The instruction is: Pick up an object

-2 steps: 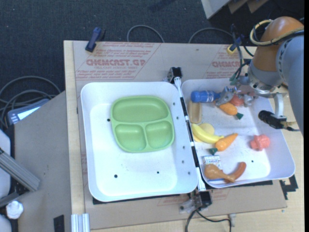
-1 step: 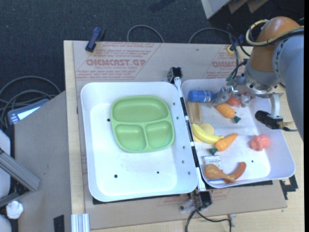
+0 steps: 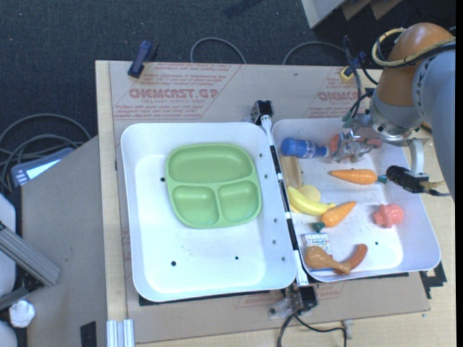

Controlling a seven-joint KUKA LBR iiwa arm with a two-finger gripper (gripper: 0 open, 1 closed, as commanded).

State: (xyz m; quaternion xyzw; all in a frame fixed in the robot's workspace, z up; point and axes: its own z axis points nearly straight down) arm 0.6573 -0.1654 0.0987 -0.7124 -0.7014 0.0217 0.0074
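My gripper [image 3: 352, 143] hangs low over the far part of the right bin [image 3: 423, 248], under the grey wrist with its orange band. It is just above an orange carrot [image 3: 353, 176] and right of a blue bottle [image 3: 300, 148]. A small reddish item [image 3: 335, 144] lies right beside its tip, partly hidden. Nearer the front lie a yellow banana [image 3: 307, 199], a smaller carrot [image 3: 338, 212], a pink lump [image 3: 388, 215], a brown drumstick [image 3: 323, 260] and a curved brown sausage [image 3: 355, 256].
The left bin [image 3: 145, 266] bears a green divided plate [image 3: 213, 184]. A wooden stick [image 3: 291, 170] lies along the right bin's left wall, and a small packet [image 3: 316, 241] lies near the drumstick. A black cable connector [image 3: 404, 178] hangs beside the carrot's right end.
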